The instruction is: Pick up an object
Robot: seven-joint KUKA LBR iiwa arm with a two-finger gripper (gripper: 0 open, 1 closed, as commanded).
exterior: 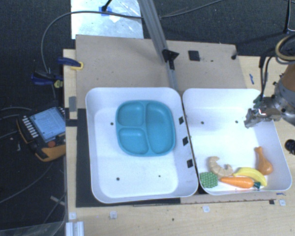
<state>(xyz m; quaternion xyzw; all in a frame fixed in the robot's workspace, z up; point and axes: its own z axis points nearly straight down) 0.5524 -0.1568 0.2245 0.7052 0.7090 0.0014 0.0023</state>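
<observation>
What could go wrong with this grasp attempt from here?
1. The toy foods lie crowded in the right bin's near corner: the carrot touches the banana, so the claw may nudge or catch both.
2. The drumstick lies close to the bin wall, which could block a finger.
3. The claw hangs well short of the pile.

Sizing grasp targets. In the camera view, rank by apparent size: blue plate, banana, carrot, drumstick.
1. blue plate, by far the largest
2. banana and carrot: look alike, no ranking
3. drumstick, slightly smaller
</observation>
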